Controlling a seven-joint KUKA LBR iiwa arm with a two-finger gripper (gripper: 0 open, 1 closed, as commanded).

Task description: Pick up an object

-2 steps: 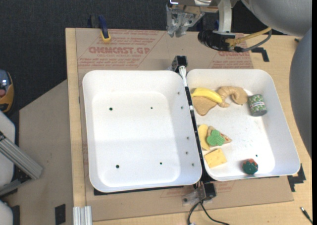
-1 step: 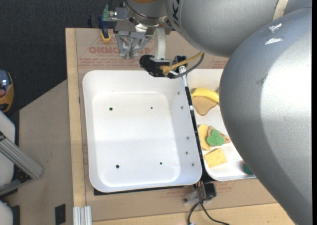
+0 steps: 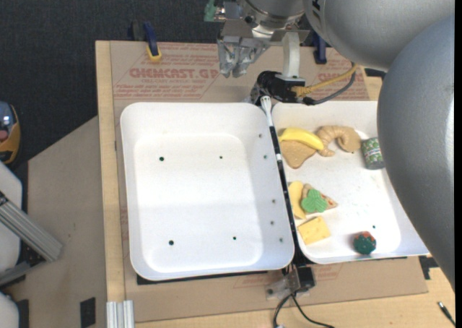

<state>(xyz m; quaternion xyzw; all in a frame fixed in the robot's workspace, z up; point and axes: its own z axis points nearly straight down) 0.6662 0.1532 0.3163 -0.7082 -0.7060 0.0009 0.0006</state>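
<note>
While the claw (image 3: pixel 237 59) is hanging above the brown cardboard-covered worktop (image 3: pixel 180 74), just beyond the far rims of both bins, I am seeing every candidate lying toward me and to the right of it. All the objects are sitting in the shallow white right-hand bin (image 3: pixel 346 115); the shallow white left-hand bin (image 3: pixel 144 121) is not offering me a target. Nearest the claw is the curved yellow plastic banana (image 3: pixel 302 137), resting close to the far left corner of its bin, with its long axis running roughly left to right across the view and its lower edge touching the flat tan bread-shaped piece (image 3: pixel 294 153). Just beside it to the right is lying a knobbly beige pastry-like toy (image 3: pixel 341 138). So I am judging the coming move as a short reach rightward and toward the camera, then a descent, with the claw closing across the banana's narrow width. The claw's tips are blurring against the printed cardboard, so I cannot tell whether it is released or clenched; nothing appears to be between them.
</note>
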